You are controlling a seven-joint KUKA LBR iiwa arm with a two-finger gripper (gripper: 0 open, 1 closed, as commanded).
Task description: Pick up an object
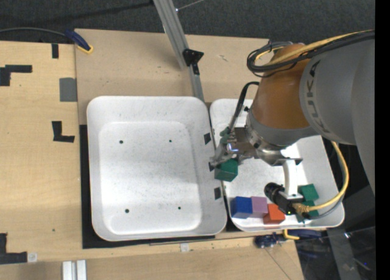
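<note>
**Green block at the fingertips, right over the bin divide**

My worry is the grip. The small dark-green block sits at the tips of the two-finger gripper, and the fingers look clenched on it, but only on its upper edge as far as I can judge. A hold that shallow could let the block twist out or drop. It hangs just above the left rim of the right-hand shallow white bin, so a slip might send it onto the rim or into the neighbouring left white bin.

The grey arm with its orange band leans across the right bin, wrist angled down toward that left rim. Near the bin's front edge lie a blue cube, a lilac block and an orange block.
</note>
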